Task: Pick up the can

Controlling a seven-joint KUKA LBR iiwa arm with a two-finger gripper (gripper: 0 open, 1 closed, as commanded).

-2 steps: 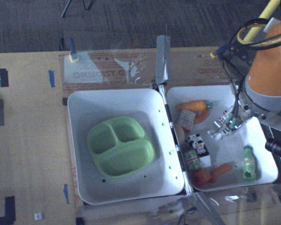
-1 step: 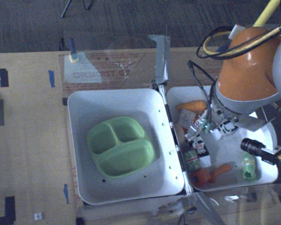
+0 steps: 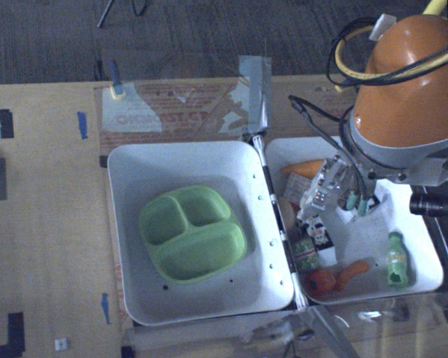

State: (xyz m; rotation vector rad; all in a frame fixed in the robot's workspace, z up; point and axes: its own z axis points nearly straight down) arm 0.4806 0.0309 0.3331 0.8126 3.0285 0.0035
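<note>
Can (image 3: pixel 303 254) lies just below hand (image 3: pixel 316 209).

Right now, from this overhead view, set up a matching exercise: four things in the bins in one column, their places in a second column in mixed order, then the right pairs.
Things:
1. plate
2. bottle
3. carrot
4. can

Places:
A. right bin, against the wall next to the left bin
B. middle of the left bin
C. right bin, near right corner
D. right bin, near edge, between the can and the bottle

Pairs: 1-B, 2-C, 3-D, 4-A
</note>
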